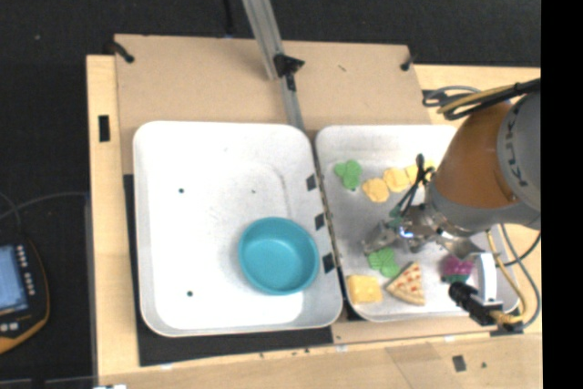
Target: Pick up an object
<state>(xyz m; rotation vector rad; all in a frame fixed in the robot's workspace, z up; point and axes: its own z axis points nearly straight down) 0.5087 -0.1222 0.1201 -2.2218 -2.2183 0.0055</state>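
Observation:
The right bin point(364, 144) holds several small toys: a green piece point(348, 173) near its left wall, two yellow pieces point(387, 184) beside it, a second green piece point(384, 261), a yellow block point(364, 289), a pizza-slice toy point(407, 284) and a purple piece point(456, 268). My gripper point(390, 239) hangs low over the middle of this bin, just above the second green piece. The orange wrist band point(474, 164) and grey arm cover the bin's right part.
A blue bowl point(278, 254) sits in the left bin point(200, 168), close to the wall between the bins. A grey metal post point(260, 9) slants up from the bench behind the bins. Cables point(506, 287) trail at the bench's right edge.

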